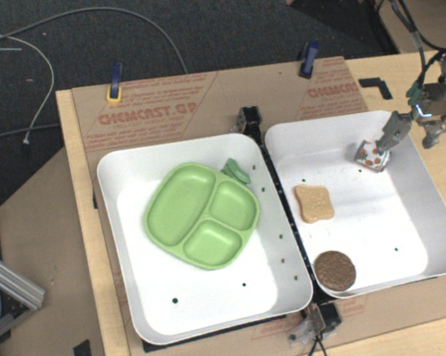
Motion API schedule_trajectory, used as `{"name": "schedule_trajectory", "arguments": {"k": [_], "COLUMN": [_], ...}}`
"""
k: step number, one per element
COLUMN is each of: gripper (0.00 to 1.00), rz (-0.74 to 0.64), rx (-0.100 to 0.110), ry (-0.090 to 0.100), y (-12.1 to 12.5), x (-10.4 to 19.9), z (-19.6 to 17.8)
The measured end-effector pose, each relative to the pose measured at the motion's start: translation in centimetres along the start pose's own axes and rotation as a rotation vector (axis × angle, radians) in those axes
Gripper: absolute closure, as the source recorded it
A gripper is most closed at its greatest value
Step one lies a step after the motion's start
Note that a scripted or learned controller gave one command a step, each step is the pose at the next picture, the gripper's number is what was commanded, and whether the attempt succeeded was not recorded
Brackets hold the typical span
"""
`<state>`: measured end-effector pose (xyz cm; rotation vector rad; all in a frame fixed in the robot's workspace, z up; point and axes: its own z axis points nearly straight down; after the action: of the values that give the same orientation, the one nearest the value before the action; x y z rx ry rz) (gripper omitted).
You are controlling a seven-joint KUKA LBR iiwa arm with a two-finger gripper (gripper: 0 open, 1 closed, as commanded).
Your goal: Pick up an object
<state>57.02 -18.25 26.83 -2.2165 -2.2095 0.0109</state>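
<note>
In the right bin [422,186] lie three things. A tan slice of toast [314,202] is left of centre, and a round brown patty [335,270] sits at the front rim. A small red-and-white piece [372,156] rests at the back right. My gripper [408,139] reaches in over the right bin's back right corner and is open. Its left finger [393,131] slants down, and its tip is right by the red-and-white piece. Nothing sits between the fingers.
The left bin [140,291] holds a green three-part plate [202,215] with a small green piece [236,171] at its back right edge. Blue clamps [115,81] hold the cardboard at the back. Cables run across the dark floor behind.
</note>
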Motion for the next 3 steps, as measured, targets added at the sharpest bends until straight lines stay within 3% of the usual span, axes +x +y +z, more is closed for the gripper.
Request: {"name": "schedule_trajectory", "arguments": {"k": [1,3], "gripper": [0.0,0.0], "rz": [-0.003,-0.003], "rx": [-0.012,-0.012], "ry": [-0.003,-0.002], "y": [0.2,0.7], "x": [0.1,-0.3], "z": [-0.7,10.9]}}
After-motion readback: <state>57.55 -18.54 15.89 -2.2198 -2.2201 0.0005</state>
